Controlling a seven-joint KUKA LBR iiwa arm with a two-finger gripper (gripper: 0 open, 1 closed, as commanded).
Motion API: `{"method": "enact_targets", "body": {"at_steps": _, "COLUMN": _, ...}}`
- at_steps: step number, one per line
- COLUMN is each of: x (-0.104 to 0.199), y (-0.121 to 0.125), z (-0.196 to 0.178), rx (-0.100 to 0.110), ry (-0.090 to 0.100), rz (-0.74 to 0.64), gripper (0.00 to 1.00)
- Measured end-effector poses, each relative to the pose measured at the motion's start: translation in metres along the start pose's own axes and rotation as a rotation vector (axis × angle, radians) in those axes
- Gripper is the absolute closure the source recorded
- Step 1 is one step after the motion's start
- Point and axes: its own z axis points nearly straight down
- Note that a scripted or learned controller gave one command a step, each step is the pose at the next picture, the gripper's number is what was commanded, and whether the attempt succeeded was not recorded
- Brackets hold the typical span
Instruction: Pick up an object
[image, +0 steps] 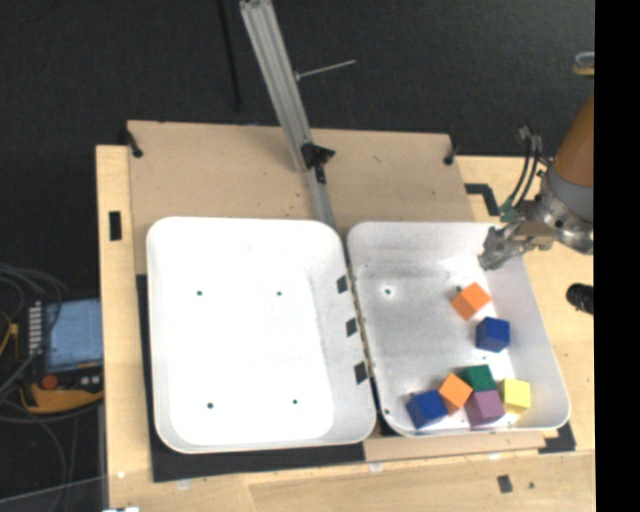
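Nearest, front cluster: a blue block (426, 408), an orange block (455, 390), a purple block (485, 406), a green block (480, 377) and a yellow block (516, 394) sit packed together, several touching, at the front edge of the right bin (400, 270).
Middle: a second blue block (492, 334) stands apart.
Further back: a lone orange cube (471, 300) (the likeliest target, being nearest the arm).
Handling: probably light, rigid, smooth-faced; best pinched across two opposite flat sides.
Gripper (497, 250): above the bin's far right corner, near the lone cube, nothing in it; how wide it stands I cannot tell.
Left bin (160, 300): white, beside the right one.
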Motion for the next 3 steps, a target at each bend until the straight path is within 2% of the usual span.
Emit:
{"method": "enact_targets", "body": {"at_steps": 1, "x": 0.060, "y": 0.013, "z": 0.002, "rx": 0.005, "ry": 0.003, "rz": -0.004, "gripper": 1.00}}
{"method": "enact_targets", "body": {"at_steps": 2, "x": 0.115, "y": 0.018, "z": -0.010, "rx": 0.002, "ry": 0.002, "rz": -0.004, "gripper": 1.00}}
{"method": "enact_targets", "body": {"at_steps": 3, "x": 0.165, "y": 0.024, "z": 0.001, "rx": 0.007, "ry": 0.002, "rz": -0.002, "gripper": 1.00}}
